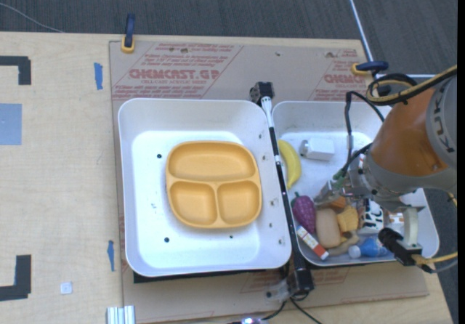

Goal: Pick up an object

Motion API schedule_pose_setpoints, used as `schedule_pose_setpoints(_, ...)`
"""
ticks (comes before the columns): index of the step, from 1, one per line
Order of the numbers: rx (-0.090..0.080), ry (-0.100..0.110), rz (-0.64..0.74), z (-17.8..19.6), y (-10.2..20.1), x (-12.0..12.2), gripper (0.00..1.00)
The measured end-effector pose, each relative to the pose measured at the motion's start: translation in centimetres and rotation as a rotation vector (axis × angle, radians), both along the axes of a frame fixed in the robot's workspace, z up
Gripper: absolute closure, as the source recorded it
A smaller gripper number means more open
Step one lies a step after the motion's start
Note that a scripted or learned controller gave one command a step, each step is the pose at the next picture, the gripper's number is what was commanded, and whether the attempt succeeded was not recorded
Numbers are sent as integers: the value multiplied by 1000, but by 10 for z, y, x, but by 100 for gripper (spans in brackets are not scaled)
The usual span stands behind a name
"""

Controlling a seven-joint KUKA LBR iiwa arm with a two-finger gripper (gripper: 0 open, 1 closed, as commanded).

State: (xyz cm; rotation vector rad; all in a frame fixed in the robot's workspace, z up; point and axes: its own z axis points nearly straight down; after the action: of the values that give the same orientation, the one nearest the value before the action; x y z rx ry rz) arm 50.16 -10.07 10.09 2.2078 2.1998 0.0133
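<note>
The grey and orange arm comes in from the right and hangs low over the right bin (320, 113). Its gripper (343, 194) is down among a heap of small things at the bin's near side. Right under it lie an orange piece (347, 220) and a tan rounded object (328, 229). A purple fruit-like thing (304, 211) lies just left of them, and a black-and-white object (373, 216) sits to the right. The wrist hides what is between the fingers.
A yellow banana (290, 161) lies along the right bin's left wall, and a white block (317, 147) sits at the back. A red-and-white marker (311, 242) and a blue thing (371, 248) lie near the front rim. The left bin (138, 192) holds a yellow divided plate (214, 183).
</note>
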Motion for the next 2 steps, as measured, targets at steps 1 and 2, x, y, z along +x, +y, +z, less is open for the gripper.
schedule_pose_setpoints(1, 13, 22, 6, 84, 69, -21, 100)
schedule_pose_setpoints(2, 12, 23, 4, 84, 68, -22, 0)
